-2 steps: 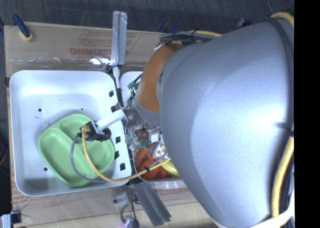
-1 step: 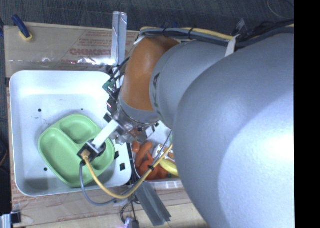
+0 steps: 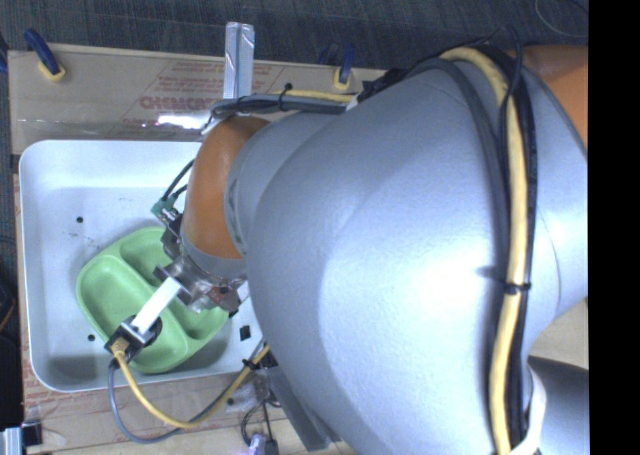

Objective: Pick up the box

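Seemingly the arm is reaching in from three o'clock and holding its gripper over the left bin, above the three o'clock edge of a green two-welled dish sitting toward the bin's six o'clock wall; I am judging this the approach step. The arm's bulk is covering everything toward three o'clock, so I cannot tell where the box is lying, nor whether the gripper is spread or pressed together. Next, it is needing a clean descent onto the box.
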Controlling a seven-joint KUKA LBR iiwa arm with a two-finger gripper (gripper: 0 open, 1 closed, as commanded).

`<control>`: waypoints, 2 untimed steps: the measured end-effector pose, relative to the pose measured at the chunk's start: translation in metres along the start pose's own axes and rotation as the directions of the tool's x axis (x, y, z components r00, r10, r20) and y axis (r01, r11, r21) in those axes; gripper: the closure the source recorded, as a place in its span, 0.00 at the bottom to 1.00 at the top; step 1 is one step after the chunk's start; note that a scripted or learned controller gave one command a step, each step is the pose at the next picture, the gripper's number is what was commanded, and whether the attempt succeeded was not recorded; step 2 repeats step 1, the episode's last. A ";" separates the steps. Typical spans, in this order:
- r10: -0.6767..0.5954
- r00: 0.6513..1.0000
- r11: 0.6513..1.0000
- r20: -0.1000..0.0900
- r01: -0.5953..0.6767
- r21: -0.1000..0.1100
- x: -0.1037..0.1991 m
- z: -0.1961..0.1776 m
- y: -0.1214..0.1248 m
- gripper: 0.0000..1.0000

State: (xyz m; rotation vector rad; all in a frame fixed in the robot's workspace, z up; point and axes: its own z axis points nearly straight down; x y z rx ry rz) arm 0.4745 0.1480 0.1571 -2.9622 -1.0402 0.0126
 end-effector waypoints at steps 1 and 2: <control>0.045 0.999 0.999 -0.004 -0.045 0.000 0.040 -0.051 0.072 1.00; 0.045 0.999 0.999 -0.004 -0.045 0.000 0.040 -0.051 0.072 1.00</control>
